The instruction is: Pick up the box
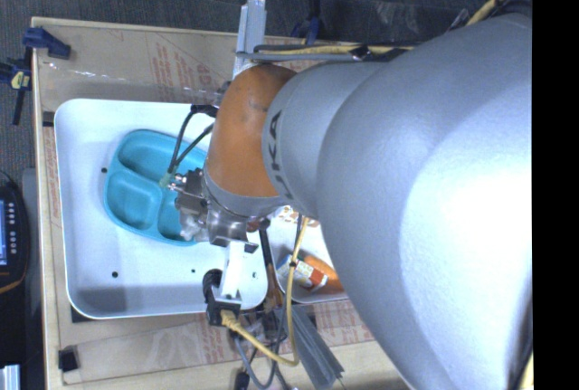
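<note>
You cannot tell if the orange thing (318,274), half hidden under the arm (407,198), is the box. The end effector (192,203) hangs over the blue tray (136,189) in the left bin (81,198); how far open it is, you cannot tell.

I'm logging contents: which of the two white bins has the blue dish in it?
The bin on the view's left: the blue divided dish lies in it. The other bin, mostly hidden under the arm, shows something orange.
</note>
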Controlling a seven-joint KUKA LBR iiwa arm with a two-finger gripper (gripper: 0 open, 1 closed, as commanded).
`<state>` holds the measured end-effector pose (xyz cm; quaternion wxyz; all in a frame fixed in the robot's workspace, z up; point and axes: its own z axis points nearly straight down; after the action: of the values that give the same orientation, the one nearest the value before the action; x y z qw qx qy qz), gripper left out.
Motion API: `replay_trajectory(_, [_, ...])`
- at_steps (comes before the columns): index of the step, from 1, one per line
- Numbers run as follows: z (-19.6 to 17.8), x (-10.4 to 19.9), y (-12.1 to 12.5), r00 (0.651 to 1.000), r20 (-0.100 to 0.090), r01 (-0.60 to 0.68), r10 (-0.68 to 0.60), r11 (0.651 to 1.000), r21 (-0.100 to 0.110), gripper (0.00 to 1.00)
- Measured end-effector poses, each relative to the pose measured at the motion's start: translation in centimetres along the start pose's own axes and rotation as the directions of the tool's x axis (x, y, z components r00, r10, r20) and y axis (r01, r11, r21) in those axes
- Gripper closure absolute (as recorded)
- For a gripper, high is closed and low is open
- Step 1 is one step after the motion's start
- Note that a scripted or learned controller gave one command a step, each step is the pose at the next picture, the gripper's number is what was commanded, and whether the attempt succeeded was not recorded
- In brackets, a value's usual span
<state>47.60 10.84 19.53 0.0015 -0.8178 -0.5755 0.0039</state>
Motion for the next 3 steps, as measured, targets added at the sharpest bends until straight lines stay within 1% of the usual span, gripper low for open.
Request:
replay_trajectory(1, [-1.9, 6.4, -2.4, 0.999, 0.000, -0.038, 0.038, 0.999, -0.001, 1.00])
replay_trajectory(2, [8.3, 2.0, -0.8, 0.962, 0.001, 0.271, -0.271, 0.962, 0.004, 1.00])
replay_trajectory(3, [0.6, -1.1, 0.4, 0.952, -0.001, 0.307, -0.307, 0.952, -0.003, 1.00])
